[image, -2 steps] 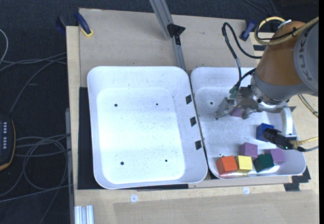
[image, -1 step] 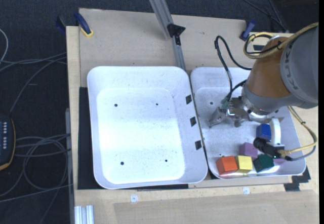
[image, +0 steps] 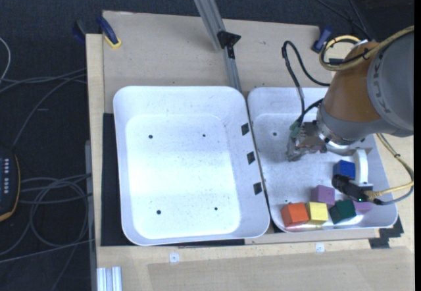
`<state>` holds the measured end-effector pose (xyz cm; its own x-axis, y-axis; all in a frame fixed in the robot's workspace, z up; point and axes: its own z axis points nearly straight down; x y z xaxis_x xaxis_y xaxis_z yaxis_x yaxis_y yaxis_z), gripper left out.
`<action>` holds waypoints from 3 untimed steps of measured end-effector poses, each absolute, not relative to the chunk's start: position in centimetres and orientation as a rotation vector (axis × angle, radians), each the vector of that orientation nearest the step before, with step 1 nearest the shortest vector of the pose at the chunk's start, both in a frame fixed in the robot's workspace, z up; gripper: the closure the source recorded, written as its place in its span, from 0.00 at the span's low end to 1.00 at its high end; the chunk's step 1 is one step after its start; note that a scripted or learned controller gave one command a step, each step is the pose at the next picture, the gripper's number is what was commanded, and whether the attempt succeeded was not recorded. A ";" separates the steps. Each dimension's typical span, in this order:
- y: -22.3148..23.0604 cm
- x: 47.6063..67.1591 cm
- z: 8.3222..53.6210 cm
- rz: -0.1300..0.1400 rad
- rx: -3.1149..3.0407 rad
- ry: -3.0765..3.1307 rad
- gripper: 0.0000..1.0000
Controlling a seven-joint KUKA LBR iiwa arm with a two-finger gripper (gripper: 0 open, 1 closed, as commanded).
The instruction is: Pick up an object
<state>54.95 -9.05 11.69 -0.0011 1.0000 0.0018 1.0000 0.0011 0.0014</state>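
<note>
The right bin (image: 276,115) holds several small blocks along its near edge: an orange block (image: 296,213), a yellow block (image: 318,212), a green block (image: 343,211), a purple block (image: 323,193) and a blue block (image: 344,169). My gripper (image: 298,149) hangs over the middle of this bin, left of the blue block and above the orange one. Nothing shows between its fingers. The grey arm with its orange band (image: 352,95) reaches in from the right and hides the bin's far right part.
The left bin (image: 177,164) sits beside the right one, with black clips (image: 250,157) along the shared wall. A slanted metal bar (image: 210,13) crosses the bench behind the bins. Cables (image: 293,62) trail over the back of the right bin.
</note>
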 end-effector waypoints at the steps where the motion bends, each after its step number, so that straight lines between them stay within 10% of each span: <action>1: -8.5 55.2 16.1 -0.006 -2.222 -2.227 1.00; 3: -8.3 55.5 21.5 0.002 -2.219 -2.222 1.00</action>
<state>55.51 -8.27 21.46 -0.0014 1.0000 0.0000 1.0000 0.0014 -0.0015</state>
